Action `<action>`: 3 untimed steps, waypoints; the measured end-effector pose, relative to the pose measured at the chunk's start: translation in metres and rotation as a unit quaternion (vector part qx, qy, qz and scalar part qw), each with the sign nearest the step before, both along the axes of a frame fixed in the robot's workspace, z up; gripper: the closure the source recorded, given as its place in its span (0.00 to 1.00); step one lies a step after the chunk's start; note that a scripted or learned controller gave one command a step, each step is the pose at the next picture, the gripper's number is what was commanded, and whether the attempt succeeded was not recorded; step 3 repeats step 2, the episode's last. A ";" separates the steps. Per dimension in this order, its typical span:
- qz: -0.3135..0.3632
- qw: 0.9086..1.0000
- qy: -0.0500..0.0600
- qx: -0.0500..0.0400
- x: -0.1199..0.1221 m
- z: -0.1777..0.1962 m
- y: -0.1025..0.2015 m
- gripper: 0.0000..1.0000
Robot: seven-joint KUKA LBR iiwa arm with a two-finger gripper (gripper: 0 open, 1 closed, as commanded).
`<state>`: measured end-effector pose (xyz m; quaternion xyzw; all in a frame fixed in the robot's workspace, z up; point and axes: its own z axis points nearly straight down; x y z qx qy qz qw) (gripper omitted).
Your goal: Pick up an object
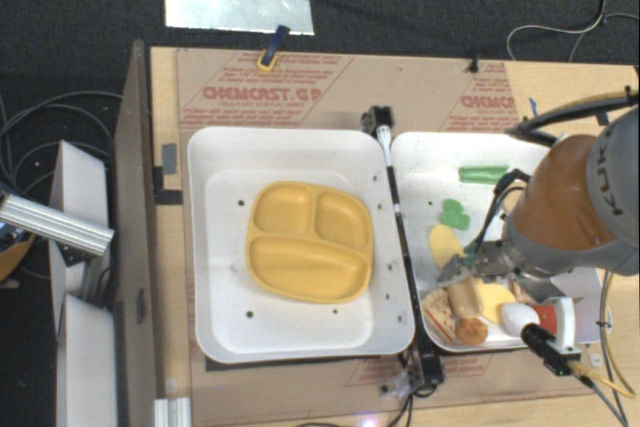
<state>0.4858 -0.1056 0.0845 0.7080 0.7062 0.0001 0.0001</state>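
The right bin (pixel 425 155) holds several toy foods. A green strip (pixel 485 174) lies near its far side, with a small green piece (pixel 454 212) below it and a yellow oval piece (pixel 443 241) below that. A tan and brown roll-shaped piece (pixel 466 309), a flat yellow slice (pixel 497 296) and a white and red item (pixel 530 317) crowd the near edge. My gripper (pixel 466 265) hangs low over the bin, just right of the yellow oval and just above the tan piece. The arm's orange band (pixel 560 195) hides the bin's right part.
The left bin (pixel 220 215) holds a yellow divided plate (pixel 310 241). A dark divider bar (pixel 396 215) runs between the two bins. Cardboard (pixel 330 85) lies behind them, and cables (pixel 40 125) trail at the far left.
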 end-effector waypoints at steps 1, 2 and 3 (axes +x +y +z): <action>0.002 1.000 -0.002 0.000 0.003 0.011 0.002 1.00; 0.008 1.000 -0.007 0.000 0.081 0.106 0.076 1.00; 0.008 1.000 -0.007 0.000 0.081 0.106 0.076 1.00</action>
